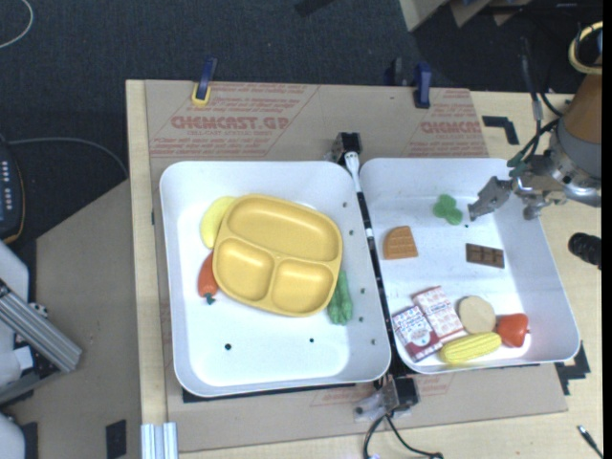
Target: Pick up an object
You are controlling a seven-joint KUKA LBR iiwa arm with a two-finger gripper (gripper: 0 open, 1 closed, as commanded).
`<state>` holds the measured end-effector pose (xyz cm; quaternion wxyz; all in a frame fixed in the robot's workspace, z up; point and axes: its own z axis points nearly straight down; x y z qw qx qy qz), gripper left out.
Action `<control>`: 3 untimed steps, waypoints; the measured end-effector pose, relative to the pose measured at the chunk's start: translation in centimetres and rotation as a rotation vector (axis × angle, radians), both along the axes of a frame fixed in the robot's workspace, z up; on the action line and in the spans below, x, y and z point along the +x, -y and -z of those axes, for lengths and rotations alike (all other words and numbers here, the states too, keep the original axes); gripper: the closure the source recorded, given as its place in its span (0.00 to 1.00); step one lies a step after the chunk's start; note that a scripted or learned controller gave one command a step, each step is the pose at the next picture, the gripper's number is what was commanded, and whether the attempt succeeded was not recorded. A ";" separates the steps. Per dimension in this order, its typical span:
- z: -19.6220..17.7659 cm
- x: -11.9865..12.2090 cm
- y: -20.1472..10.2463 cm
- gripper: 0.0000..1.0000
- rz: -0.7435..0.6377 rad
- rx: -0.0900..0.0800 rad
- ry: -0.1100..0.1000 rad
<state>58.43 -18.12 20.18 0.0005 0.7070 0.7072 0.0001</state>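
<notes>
Dark carpet surrounds the bench (pixel 143 256), whose brown board carries two shallow white bins side by side. My jaws hang spread apart and gripping nothing over the right bin (pixel 545 256), toward its two o'clock corner. Nearest them, at about nine o'clock from my fingertips, lies a small green piece (pixel 447 208) on the bin floor. Farther out, a brown chocolate bar (pixel 485 255) sits near the bin's middle right, and an orange-brown wedge (pixel 400 243) lies at the bin's nine o'clock side. Along the six o'clock edge crowd two red-and-white packets (pixel 426 321), a tan round piece (pixel 476 313), a yellow corn cob (pixel 469 348) and a red-orange piece (pixel 513 328). The left bin (pixel 191 333) holds a yellow divided tray (pixel 277 254), tilted, with a yellow item (pixel 216 218) at its ten o'clock, a red-orange pepper (pixel 207 279) at its eight o'clock, and a green leafy piece (pixel 340 302) at its four o'clock.
</notes>
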 end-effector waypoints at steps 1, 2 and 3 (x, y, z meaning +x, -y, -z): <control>5.0 0.9 0.2 0.00 0.000 0.002 -0.006; 9.7 0.4 0.8 0.00 0.001 0.002 -0.007; 11.9 0.4 0.8 0.00 0.000 0.002 -0.005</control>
